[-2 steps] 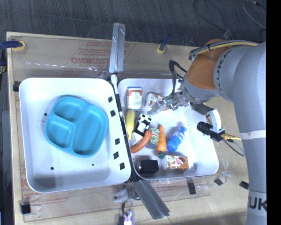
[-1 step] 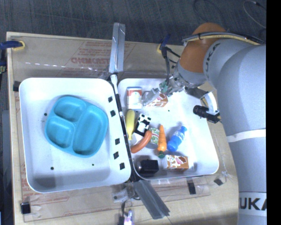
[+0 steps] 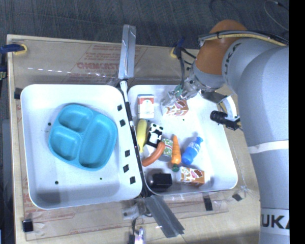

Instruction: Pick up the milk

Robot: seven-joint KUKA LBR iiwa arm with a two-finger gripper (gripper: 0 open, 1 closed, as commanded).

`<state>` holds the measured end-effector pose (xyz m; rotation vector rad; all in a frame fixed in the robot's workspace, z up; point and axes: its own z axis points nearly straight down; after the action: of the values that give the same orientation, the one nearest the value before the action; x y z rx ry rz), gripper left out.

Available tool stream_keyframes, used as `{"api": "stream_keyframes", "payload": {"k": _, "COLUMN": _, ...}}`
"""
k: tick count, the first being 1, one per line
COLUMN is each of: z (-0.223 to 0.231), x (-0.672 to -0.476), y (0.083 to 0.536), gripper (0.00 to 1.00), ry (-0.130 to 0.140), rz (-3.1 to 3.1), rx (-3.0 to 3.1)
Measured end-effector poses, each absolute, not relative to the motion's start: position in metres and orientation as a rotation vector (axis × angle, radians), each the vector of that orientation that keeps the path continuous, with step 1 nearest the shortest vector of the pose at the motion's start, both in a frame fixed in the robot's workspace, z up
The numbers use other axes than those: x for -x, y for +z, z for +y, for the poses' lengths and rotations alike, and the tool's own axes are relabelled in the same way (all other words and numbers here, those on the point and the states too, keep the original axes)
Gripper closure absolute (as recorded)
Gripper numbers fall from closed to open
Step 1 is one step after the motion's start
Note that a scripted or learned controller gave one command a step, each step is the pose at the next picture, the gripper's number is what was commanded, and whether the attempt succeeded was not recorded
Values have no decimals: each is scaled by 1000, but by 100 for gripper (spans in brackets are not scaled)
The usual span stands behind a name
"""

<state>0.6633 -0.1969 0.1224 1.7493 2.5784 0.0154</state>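
Milk (image 3: 154,134): cow-patterned carton, right bin (image 3: 221,156), wedged between banana (image 3: 141,132) and sausage (image 3: 153,154).
End effector (image 3: 179,94): over a small carton (image 3: 177,107); grip unclear.
Advice: shift toward milk, descend straight, avoid neighbours.

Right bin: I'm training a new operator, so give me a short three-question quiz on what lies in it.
1. True or false: the gripper is over the far end of the right bin.
2. Which lies closest to the divider between the bins? A. banana B. blue bottle C. black box
3. Fill in: the blue bottle lies just right of the orange ____.
Key: 1 true; 2 A; 3 carrot.
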Motion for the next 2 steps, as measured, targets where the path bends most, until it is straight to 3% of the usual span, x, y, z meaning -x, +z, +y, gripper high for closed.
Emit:
{"api": "stream_keyframes", "payload": {"k": 1, "z": -143, "x": -657, "y": 199, "gripper": 100, "ry": -2, "rz": 2094, "rx": -2343}}
{"api": "stream_keyframes", "payload": {"k": 2, "z": -143, "x": -657, "y": 199, "gripper": 0, "ry": -2, "rz": 2095, "rx": -2343}}
